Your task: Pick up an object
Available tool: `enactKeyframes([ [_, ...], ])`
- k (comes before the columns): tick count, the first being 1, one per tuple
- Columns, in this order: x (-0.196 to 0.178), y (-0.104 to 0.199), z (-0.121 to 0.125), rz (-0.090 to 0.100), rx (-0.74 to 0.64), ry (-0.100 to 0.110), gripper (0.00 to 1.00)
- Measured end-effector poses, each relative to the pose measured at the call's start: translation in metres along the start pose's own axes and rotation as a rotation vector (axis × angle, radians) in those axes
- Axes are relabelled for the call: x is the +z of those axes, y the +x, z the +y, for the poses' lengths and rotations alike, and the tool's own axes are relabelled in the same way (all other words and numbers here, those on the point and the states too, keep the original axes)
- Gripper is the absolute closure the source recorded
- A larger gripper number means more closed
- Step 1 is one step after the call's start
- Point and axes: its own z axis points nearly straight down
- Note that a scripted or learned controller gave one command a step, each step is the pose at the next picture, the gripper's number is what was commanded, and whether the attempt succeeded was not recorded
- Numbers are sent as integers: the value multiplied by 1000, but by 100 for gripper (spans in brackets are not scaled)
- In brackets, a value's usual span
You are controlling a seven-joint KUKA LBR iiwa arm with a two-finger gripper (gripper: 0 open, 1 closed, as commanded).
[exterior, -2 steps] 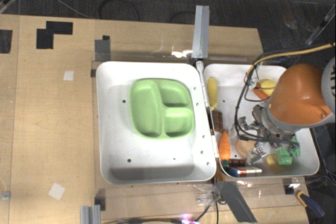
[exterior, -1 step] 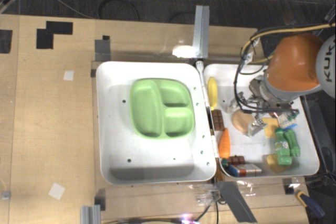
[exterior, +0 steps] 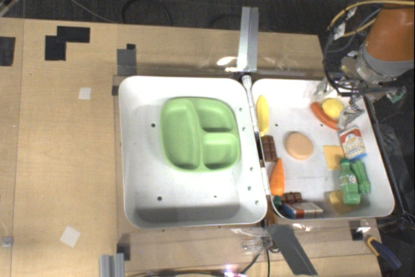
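- Left bin [exterior: 130, 159]: far left of the claw, holds a green divided tray [exterior: 198, 133], lying flat, roughly centred.
- Divider rail [exterior: 254, 139] between the bins, well left of the claw.
- Right bin [exterior: 382, 201]: the claw sits over its top-right corner.
- Yellow banana [exterior: 262, 113] along the right bin's left wall, left of the claw, about level with it.
- Brown block [exterior: 269, 149] just below the banana; orange carrot [exterior: 277, 177] below that, against the same wall.
- Tan round bun [exterior: 299, 145]: down-left of the claw, apart from its neighbours.
- Small dark items plus a red-and-white piece [exterior: 299, 204] at the bin's bottom-left corner, far below-left of the claw.
- Yellow lemon [exterior: 332, 107] resting on an orange curved piece [exterior: 320, 113]: just left of the claw, near or touching – can't tell.
- Yellow cheese slab [exterior: 332, 156] below the claw.
- Claw [exterior: 350, 112]: metal tip near the lemon; can't tell its opening, nothing seen gripped.
- Red-and-white carton [exterior: 352, 143] directly below the claw; green bottle [exterior: 353, 180] below that.
- Arm [exterior: 389, 42]: orange band, grey wrist, above-right of the claw.
- Worktop [exterior: 58, 172]: light wood, far left.
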Motion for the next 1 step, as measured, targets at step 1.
enactKeyframes([
  [1,40,32,27,2,49,-5,0],
])
